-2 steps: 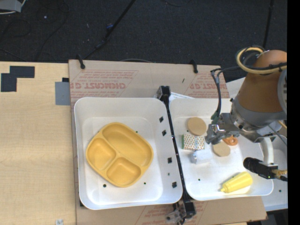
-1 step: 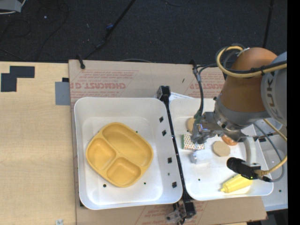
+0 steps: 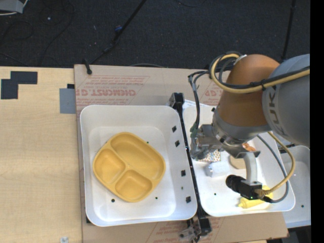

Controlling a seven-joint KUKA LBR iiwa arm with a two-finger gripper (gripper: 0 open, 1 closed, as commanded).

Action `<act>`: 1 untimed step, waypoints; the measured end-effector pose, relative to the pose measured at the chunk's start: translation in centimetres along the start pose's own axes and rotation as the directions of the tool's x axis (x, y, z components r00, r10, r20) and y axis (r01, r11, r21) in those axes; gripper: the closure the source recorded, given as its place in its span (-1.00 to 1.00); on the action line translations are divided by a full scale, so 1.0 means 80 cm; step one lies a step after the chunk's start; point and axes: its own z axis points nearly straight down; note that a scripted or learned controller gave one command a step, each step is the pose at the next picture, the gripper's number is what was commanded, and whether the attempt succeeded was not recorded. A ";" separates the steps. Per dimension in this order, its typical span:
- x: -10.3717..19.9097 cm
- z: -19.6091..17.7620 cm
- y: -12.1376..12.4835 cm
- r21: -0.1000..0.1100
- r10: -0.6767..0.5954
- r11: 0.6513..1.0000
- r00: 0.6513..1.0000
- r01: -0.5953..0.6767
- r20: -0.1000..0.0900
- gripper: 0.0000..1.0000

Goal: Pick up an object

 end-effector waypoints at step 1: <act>0.072 -0.005 0.001 -0.001 -0.001 1.000 1.000 0.001 0.000 1.00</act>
